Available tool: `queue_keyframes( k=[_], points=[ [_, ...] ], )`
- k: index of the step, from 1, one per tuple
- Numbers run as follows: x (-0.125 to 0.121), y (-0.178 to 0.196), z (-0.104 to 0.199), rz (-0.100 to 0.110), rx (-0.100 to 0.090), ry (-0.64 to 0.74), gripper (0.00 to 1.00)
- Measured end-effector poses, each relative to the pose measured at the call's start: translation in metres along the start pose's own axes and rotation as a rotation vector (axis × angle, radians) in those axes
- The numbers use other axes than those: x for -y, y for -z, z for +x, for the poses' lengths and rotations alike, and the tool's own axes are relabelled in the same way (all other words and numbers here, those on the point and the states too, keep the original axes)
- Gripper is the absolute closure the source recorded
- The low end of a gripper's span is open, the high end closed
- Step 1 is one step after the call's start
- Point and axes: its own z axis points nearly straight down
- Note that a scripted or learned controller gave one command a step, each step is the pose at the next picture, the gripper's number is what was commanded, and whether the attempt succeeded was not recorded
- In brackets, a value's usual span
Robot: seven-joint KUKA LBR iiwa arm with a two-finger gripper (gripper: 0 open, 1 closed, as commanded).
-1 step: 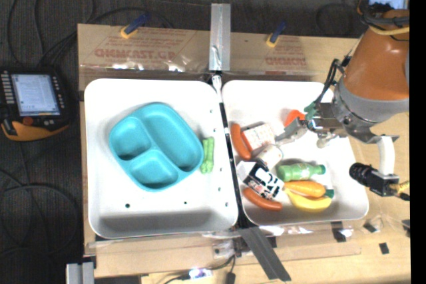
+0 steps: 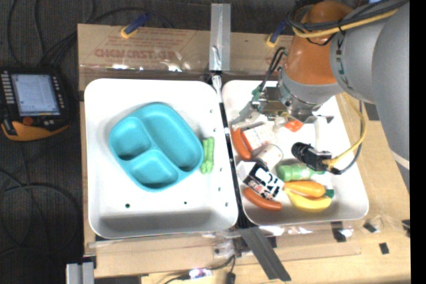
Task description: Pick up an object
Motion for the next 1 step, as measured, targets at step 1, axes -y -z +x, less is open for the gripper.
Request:
queue_keyframes(
  k=[1],
  points=[
    [-0.0026, -0.093, -0.0644, -0.012, 0.002, -0.003, 0.0]
  ],
)
